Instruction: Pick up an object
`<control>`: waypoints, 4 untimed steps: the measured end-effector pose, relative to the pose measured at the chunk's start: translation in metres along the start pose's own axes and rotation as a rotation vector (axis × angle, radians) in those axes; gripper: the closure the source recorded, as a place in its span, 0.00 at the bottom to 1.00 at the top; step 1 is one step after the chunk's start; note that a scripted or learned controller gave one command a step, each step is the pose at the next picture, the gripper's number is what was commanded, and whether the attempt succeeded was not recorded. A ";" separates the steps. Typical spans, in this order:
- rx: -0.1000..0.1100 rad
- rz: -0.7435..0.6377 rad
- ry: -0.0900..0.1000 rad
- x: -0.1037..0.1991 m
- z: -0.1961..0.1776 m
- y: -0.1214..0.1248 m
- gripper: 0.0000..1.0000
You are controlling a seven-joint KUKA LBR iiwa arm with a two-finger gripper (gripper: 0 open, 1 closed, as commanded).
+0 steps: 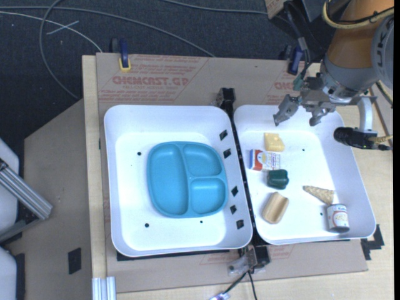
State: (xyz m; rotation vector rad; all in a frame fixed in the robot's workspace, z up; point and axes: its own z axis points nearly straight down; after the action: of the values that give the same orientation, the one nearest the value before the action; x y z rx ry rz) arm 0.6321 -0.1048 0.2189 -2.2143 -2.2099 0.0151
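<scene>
My gripper (300,115) hangs open over the far edge of the right bin (356,167), its two fingers spread with nothing between them. Below it in that bin lie a pale yellow block (274,142), a small red, white and blue carton (264,160), a dark green pepper-shaped piece (277,179), a tan bread-like roll (274,207), a beige wedge (319,194) and a small can (338,217). The yellow block is the closest to the fingers, a short way nearer the camera.
The left bin (119,167) holds a blue divided plate (187,179). A dark divider with clips (232,161) runs between the bins. Clamps stand at the bench's far edge, one blue and yellow (124,55).
</scene>
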 end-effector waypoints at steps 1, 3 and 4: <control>-0.015 -0.003 -0.001 0.000 -0.009 0.002 0.00; -0.010 -0.003 -0.001 0.013 0.095 -0.001 0.00; -0.011 -0.002 -0.001 0.014 0.136 -0.001 0.00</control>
State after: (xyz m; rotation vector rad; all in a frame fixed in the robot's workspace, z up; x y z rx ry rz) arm 0.6293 -0.0908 0.0828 -2.2177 -2.2186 0.0043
